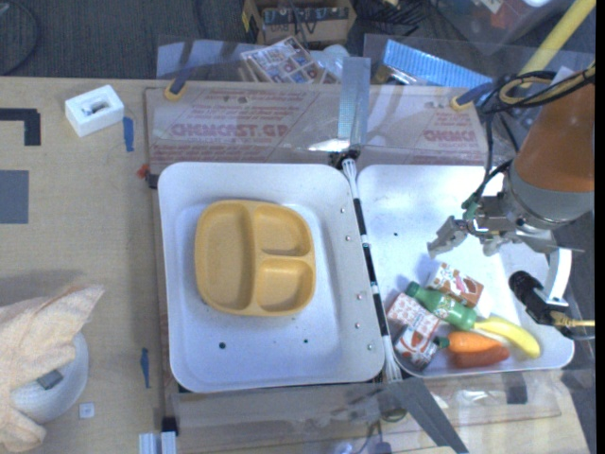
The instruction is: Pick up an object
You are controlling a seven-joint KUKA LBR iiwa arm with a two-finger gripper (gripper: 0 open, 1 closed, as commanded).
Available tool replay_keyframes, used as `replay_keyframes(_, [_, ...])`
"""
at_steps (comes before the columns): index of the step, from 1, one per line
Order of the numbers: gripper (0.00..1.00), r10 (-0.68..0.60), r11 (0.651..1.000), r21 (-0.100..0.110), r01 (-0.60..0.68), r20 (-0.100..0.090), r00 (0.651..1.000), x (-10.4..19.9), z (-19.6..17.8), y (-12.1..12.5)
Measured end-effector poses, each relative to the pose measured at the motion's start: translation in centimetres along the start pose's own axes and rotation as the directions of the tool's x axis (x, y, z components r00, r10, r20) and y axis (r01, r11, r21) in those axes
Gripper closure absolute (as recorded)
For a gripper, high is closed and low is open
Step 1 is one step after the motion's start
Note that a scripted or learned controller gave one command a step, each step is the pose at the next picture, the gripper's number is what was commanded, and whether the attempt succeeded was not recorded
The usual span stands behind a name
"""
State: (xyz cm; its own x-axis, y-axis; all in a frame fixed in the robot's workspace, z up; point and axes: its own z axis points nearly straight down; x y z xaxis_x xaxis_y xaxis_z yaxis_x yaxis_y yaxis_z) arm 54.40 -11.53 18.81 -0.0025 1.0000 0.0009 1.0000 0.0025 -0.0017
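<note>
The right bin (406,206) holds a cluster of items in its near corner: a green bottle (444,306), a yellow banana (510,336), an orange carrot (475,349), a small printed carton (457,283) and a red-and-white carton (414,325). My gripper (501,253) hangs over the right side of this bin, just behind and above the cluster. Its fingers are spread open, one grey fingertip (444,239) pointing left, and nothing sits between them. The grey arm with its orange band (562,149) comes in from the right.
In the left bin (180,348) lies a yellow divided plate (255,256). A clear plastic sheet with tape stands behind both bins. On the bench at left are a small white box (95,110) and a crumpled cloth (43,329).
</note>
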Motion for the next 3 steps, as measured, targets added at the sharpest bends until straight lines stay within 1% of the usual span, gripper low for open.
replay_keyframes(1, [0.0,-0.019,1.0,-0.006,0.019,0.002,1.0,-2.6,9.1,-1.2])
replay_keyframes(2, [1.0,-0.014,1.0,-0.01,0.015,0.005,1.0,-2.9,8.1,-1.2])
replay_keyframes(3, [1.0,-0.011,1.0,-0.002,0.011,0.002,1.0,3.0,-1.6,1.0])
